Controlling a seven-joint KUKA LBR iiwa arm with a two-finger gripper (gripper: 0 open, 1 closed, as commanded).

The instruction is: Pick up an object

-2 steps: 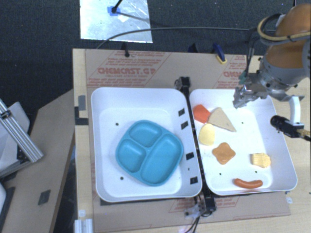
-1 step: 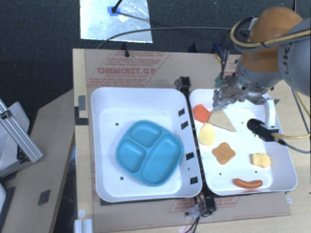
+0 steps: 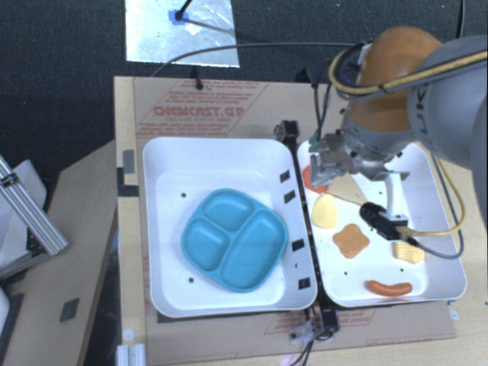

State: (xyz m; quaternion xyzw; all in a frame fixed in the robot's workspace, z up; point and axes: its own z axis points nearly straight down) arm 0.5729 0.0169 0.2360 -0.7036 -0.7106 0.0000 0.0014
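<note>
Sausage [image 3: 390, 287] nearest, waffle [image 3: 351, 240] and yellow piece [image 3: 325, 212] below pincer [image 3: 322, 175], finger state unclear

Small toy food pieces lie in the right bin [image 3: 450, 280]: a pale yellow rounded piece [image 3: 324, 212] near the left wall, an orange-brown flat toast-like piece [image 3: 351, 240] just beside it, a small yellow wedge [image 3: 409, 252] further right, a red-orange sausage [image 3: 390, 287] lying flat near the front edge, and a red piece [image 3: 313, 178] partly hidden under the arm
</note>
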